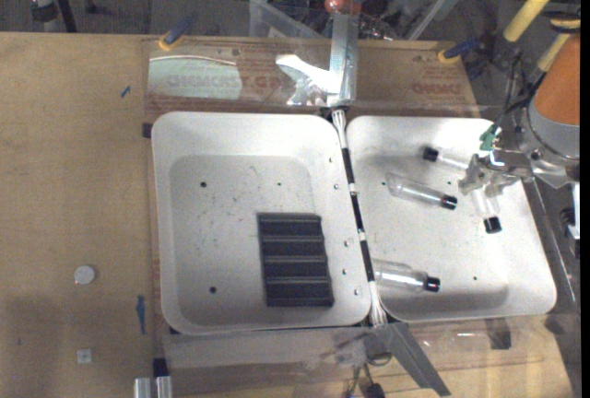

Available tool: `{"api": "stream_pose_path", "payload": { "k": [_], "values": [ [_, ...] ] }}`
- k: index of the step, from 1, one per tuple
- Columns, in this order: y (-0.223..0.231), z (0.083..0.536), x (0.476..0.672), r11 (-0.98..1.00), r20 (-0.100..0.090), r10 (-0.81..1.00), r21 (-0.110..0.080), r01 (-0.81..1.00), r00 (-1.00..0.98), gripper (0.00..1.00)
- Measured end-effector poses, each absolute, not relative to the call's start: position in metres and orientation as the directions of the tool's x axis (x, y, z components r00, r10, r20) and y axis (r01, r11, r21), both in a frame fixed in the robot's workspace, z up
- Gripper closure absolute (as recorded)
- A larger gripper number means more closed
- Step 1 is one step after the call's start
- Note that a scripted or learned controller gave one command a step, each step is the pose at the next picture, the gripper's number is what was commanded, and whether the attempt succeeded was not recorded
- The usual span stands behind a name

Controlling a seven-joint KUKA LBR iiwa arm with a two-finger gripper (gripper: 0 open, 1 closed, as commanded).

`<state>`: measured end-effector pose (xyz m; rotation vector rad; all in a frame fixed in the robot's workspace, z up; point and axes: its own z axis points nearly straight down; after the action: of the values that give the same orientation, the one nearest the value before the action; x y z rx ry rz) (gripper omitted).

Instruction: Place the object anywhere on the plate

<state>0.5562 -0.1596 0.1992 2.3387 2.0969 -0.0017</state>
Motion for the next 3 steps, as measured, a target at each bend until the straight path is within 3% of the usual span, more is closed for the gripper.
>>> {"api": "stream_pose_path", "payload": {
  "k": [1, 3],
  "values": [
    [-0.075, 0.183, 0.489, -0.554, -0.001, 0.833, -0.007, 0.833, 0.554, 1.00],
    [0.132, 0.168, 0.479, -0.667, -0.002, 0.745, -0.002, 0.745, 0.667, 1.00]
  ]
}}
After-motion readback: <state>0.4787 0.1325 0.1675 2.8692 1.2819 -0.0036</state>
